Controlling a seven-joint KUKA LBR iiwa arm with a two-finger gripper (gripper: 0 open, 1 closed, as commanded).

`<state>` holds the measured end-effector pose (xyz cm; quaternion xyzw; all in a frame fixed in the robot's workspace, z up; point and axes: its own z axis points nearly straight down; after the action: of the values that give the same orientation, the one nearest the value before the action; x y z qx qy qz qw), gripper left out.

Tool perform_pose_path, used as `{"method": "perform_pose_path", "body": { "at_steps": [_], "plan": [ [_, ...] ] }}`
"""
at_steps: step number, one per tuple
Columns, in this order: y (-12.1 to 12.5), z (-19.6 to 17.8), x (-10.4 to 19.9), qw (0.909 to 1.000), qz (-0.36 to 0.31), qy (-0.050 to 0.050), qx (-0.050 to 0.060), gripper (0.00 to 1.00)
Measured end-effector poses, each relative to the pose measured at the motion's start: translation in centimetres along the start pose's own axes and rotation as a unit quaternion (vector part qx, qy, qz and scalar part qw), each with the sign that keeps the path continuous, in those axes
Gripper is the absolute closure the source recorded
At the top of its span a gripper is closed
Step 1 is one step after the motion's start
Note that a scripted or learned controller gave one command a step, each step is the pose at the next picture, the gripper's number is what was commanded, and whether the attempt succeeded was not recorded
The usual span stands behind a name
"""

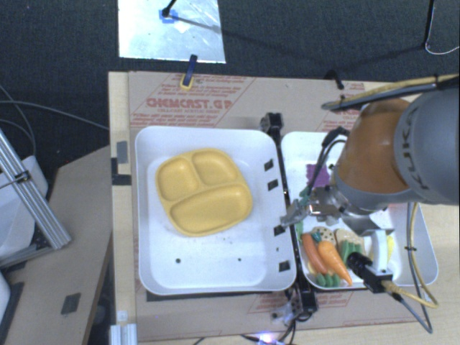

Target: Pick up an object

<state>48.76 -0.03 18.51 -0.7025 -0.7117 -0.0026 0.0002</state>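
Observation:
My gripper [321, 213] hangs over the near left part of the right bin [428, 264], under the orange and grey wrist. Just below it lie two orange carrots [332, 257] side by side, with green pieces [327, 280] at the bin's front wall. A pale spotted piece [325, 233] sits right under the gripper's metal parts. A purple item [315, 172] peeks out beside the wrist, and a yellow piece [390, 247] lies to the right. The arm hides much of this bin.
The left bin [154, 264] holds a yellow divided plate [203, 191]. A black divider with clips [280, 192] runs between the bins. Cables [413, 300] trail from the arm past the right bin's front. A metal frame [29, 200] stands at the far left.

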Motion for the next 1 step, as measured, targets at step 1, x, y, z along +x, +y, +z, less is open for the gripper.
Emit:
{"method": "perform_pose_path", "body": {
  "at_steps": [1],
  "plan": [
    [2.36, 0.06, -3.26, 1.0, 0.006, -0.003, 0.0, 0.0]
  ]
}}
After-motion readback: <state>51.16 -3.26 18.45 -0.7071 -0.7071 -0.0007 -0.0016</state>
